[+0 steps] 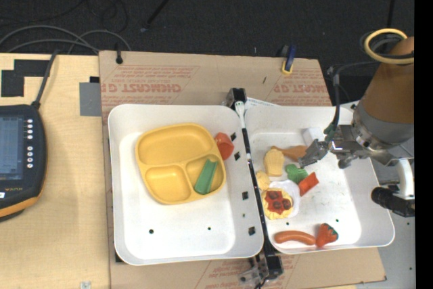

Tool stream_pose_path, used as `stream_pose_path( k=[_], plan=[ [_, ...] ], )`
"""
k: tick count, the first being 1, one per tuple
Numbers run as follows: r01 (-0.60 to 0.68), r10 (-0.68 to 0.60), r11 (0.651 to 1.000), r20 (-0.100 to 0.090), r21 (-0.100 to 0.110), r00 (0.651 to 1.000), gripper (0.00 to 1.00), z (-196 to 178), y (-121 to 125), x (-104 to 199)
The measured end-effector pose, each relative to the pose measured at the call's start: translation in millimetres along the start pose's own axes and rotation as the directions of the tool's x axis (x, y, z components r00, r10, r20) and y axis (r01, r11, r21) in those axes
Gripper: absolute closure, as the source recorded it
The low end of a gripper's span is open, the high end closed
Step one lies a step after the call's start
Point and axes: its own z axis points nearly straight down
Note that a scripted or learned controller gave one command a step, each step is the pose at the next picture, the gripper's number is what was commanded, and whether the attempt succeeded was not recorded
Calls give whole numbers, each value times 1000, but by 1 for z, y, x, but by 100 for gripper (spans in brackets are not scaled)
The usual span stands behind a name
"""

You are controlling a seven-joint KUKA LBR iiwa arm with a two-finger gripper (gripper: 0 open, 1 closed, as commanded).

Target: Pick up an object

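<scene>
In the right bin [379, 176], toward its ten o'clock corner, the gripper [312, 153] hangs low over a cluster of toy food; how it is set, wide or narrow, I cannot tell, and nothing shows as held. Just at its nine o'clock lies a pale yellow piece [273, 161], with an orange piece [295, 152] touching it; at six o'clock sit a green piece [295, 173] and a red piece [308, 183] side by side. These crowd one another, so a good pick would centre on one item alone, descend straight, and close across its narrower side. The sausage [294, 237] at the bin's six o'clock edge lies freer.
</scene>
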Motion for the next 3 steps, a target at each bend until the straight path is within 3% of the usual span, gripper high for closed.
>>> stream_pose_path(
  k=[1, 2, 3],
  plan=[
    [-3, 3, 1000, -4, 15, 1000, 0, 102, -59, -20],
    [-8, 8, 1000, -2, 4, 1000, 100, 87, -55, -22],
    [10, -10, 1000, -4, -4, 1000, 100, 17, -54, 69]
  ],
)
